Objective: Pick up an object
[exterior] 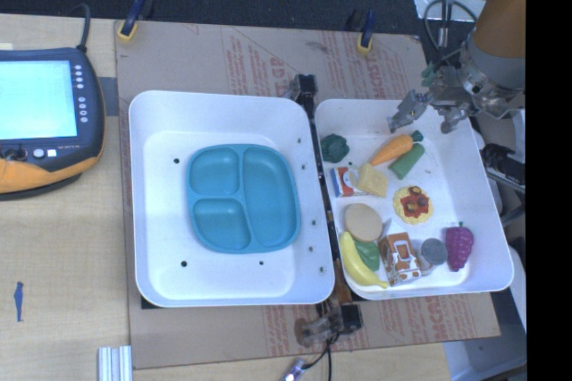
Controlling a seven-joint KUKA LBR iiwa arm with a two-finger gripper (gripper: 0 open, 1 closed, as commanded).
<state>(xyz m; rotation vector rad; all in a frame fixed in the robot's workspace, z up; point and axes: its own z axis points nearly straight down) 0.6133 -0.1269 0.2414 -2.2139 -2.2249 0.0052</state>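
Observation:
The right bin (483,191) holds several toy foods: an orange carrot (391,149), a dark green cucumber (407,161), a dark green lump (336,147), a yellow cheese wedge (373,181), a small pizza (413,204), a tan cookie (362,221), a banana (355,259), purple grapes (458,246), a grey disc (433,251) and a small printed carton (399,256). My gripper (431,111) hangs over the bin's far side, just above and right of the carrot. Its fingers (407,109) are spread apart with nothing between them.
The left bin (152,191) carries a blue divided plate (241,197). A teach pendant (45,115) lies at the far left of the bench. Clamps (131,20) hold the cardboard sheet at the back edge. Cables and arm parts crowd the upper right.

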